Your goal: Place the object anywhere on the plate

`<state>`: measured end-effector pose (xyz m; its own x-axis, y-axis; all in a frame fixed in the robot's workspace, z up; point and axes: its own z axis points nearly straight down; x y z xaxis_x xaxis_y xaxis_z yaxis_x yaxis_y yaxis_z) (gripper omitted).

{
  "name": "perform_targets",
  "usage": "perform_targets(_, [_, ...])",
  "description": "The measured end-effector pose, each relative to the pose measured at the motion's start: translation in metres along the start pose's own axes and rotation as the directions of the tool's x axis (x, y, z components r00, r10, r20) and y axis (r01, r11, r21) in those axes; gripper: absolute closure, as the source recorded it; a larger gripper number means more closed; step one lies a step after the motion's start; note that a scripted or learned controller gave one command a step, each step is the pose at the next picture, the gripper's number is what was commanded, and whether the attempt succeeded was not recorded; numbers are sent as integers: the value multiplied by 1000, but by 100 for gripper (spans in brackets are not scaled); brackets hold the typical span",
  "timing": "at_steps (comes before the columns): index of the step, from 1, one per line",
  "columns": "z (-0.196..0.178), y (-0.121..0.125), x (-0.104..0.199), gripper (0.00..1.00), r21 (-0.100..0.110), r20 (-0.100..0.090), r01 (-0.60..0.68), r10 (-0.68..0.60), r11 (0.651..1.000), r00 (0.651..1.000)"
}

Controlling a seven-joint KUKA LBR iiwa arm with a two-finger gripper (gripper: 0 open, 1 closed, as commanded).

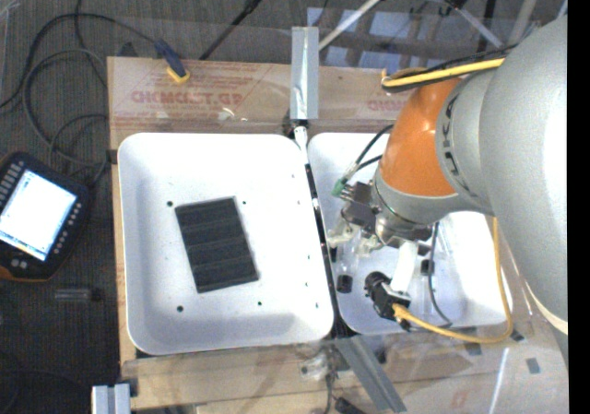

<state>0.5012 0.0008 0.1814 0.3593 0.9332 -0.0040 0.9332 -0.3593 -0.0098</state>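
Camera view: red lettering on board [198, 97] unreadable; cannot tell claw [355, 242] state.

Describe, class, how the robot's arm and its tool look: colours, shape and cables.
The arm is thick, rounded and smooth grey, with a glossy orange band above the wrist. Below it sits a metal and black tool. A yellow cable runs over the arm, another loops beneath the tool, with thin black and green wires.
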Motion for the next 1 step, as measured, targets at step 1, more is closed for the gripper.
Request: perform_targets(1, [-17,-5,92,100,-2,3,321,-321,947,947])
